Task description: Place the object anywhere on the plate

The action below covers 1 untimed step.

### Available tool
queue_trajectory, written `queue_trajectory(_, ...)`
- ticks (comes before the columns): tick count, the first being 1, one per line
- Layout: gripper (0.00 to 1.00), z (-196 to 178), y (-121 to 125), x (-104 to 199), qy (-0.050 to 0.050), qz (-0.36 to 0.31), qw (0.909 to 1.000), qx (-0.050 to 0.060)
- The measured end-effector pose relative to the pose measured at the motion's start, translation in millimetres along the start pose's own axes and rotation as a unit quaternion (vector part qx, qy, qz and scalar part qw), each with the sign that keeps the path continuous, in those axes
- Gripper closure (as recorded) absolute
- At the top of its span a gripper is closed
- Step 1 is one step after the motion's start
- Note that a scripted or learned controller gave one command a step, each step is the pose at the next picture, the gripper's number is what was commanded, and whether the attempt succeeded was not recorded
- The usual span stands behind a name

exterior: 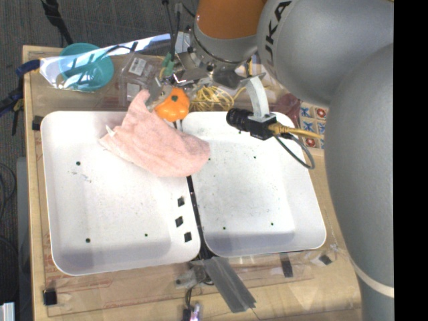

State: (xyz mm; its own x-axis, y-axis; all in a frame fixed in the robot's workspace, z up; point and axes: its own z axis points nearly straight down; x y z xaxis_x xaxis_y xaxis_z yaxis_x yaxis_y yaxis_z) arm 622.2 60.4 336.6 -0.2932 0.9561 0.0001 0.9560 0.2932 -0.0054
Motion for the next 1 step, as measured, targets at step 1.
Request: queue_trajectory(1,1.00,42.7,8.6,100.1,-0.001,0.032,0.9995,0.002)
